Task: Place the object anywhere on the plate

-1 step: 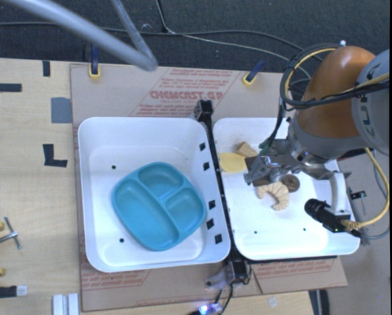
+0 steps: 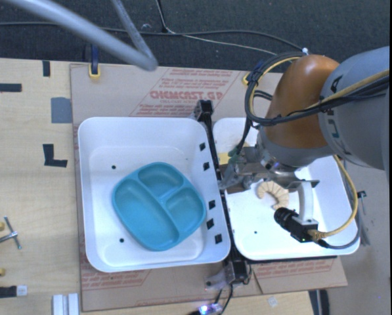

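Blue three-compartment plastic plate [image 2: 159, 205] lies in left white bin [image 2: 90, 176], ready as target. Small beige curved object [image 2: 272, 190] lies mid right white bin [image 2: 261, 245]. Gripper [image 2: 238, 170] low near bin's left edge, beside object, likely for pick; grip state: cannot tell.

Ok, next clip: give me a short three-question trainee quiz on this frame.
1. True or false: the blue plate has three compartments.
2. Which bin holds the tan curved object: A) left bin, B) right bin?
3. Fill in: the arm hangs over the ___ bin.

Key: 1 true; 2 B; 3 right.
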You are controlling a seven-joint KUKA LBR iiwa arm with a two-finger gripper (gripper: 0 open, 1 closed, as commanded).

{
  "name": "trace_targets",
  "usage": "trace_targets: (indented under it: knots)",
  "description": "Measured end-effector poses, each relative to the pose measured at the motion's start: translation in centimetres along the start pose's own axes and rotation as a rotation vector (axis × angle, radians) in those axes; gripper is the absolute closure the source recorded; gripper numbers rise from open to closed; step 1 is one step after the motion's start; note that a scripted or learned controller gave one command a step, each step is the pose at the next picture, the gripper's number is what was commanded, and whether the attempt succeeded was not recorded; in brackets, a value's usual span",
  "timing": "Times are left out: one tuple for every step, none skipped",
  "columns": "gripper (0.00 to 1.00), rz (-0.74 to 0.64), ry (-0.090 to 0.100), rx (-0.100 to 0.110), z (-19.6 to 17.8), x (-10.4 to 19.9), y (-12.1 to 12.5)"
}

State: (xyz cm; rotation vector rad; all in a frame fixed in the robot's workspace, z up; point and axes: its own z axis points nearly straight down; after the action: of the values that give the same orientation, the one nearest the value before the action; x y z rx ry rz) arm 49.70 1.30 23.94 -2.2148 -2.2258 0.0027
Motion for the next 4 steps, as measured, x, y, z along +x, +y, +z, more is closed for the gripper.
trace_targets:
  knots:
    - [1.0,0.001,-0.001,0.002,1.7,5.1,0.0]
    - [1.0,-0.002,0.001,-0.001,0.7,11.0,0.6]
    - [1.0,0.001,-0.001,0.002,2.0,13.4,0.1]
    - [1.0,0.003,-0.001,0.001,0.7,12.3,0.5]
